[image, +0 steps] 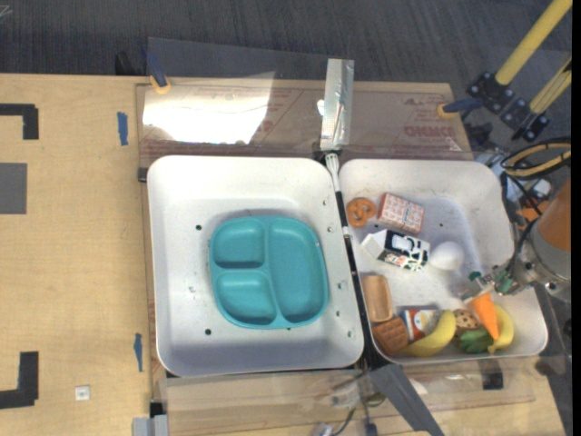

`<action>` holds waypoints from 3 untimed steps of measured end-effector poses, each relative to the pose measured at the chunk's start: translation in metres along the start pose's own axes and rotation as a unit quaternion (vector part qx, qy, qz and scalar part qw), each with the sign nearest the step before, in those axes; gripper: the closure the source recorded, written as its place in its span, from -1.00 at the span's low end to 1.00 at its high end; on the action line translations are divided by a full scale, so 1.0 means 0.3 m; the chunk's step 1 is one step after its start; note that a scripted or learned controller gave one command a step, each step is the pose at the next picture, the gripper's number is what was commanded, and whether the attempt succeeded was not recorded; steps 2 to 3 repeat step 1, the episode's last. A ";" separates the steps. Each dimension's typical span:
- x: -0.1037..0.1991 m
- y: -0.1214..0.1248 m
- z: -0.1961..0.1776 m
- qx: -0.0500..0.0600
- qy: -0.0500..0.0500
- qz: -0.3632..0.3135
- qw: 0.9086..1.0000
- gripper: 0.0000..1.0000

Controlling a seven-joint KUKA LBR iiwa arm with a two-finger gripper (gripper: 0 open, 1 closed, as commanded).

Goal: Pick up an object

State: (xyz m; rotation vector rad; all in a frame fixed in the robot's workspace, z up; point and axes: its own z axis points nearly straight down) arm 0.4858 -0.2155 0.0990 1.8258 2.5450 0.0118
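Your tabletop (73,243) is pale wood-grain board with black corner marks and bits of blue tape. Directly on it you have two shallow white bins touching side by side: left bin (172,243) and right bin (481,189). Behind them lie a clear plastic sheet (209,107) and a brown cardboard panel (399,121).

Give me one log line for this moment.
tool: low in right bin | nearest: carrot, banana | grasp: none seen | left bin: teal tray
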 end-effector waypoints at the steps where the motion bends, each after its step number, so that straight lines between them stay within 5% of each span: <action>1: 0.268 0.081 -0.360 0.003 0.001 0.088 0.996 1.00; 3: 0.268 0.081 -0.360 0.003 0.001 0.088 0.996 1.00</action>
